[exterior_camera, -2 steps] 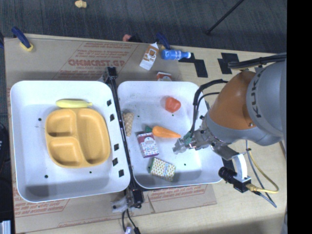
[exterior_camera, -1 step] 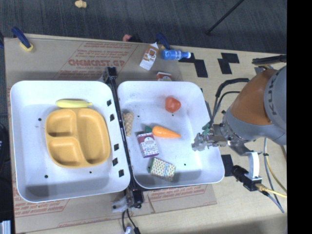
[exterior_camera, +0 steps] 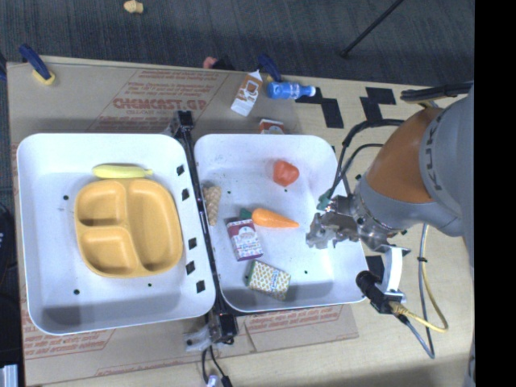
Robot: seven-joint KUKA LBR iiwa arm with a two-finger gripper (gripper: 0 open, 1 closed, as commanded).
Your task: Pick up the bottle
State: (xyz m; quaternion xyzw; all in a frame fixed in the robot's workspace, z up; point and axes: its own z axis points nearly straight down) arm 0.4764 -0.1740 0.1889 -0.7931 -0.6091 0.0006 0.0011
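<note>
Bottle (exterior_camera: 288, 91) lies flat, long axis left-right.

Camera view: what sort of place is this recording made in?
Probably a lab grasping bench: two white bins clamped side by side on cardboard, toy food like a carrot, and carpet beyond.

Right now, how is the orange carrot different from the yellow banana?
The orange carrot lies in the right white bin; the yellow banana lies in the left white bin. The carrot tapers to a point, while the banana is slim and rounded at both ends. The carrot sits near the gripper; the banana rests against the yellow divided plate, far from it. Both lie flat, pointing sideways.
</note>
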